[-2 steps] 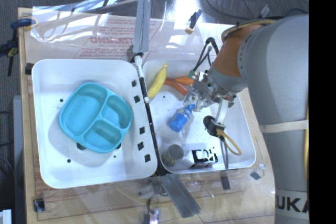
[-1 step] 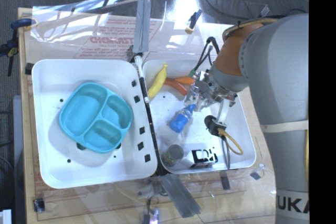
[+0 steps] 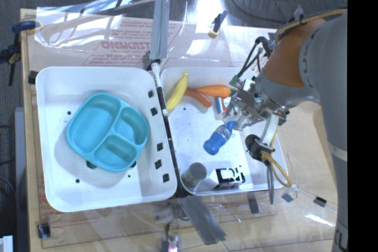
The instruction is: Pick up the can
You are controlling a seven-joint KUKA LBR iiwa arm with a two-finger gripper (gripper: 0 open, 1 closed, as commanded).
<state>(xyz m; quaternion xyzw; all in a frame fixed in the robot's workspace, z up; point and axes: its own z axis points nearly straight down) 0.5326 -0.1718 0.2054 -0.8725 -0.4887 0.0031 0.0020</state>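
My pincer (image 3: 235, 118) hangs low in the right white bin (image 3: 195, 189); whether it's clenched or released, I cannot tell. Just below-left lies the blue plastic bottle (image 3: 217, 138). The small grey metal can (image 3: 194, 174) stands further down-left. Up-left: orange carrot (image 3: 214, 91), yellow banana (image 3: 177, 90). Far left, a light-blue divided tray (image 3: 107, 131).

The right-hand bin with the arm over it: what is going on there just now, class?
The grey arm reaches in from the right, its gripper low in the right bin, beside the blue bottle and close to the can. The view does not show it holding anything. A banana and a carrot lie near the far wall. A blue divided tray sits in the left bin.
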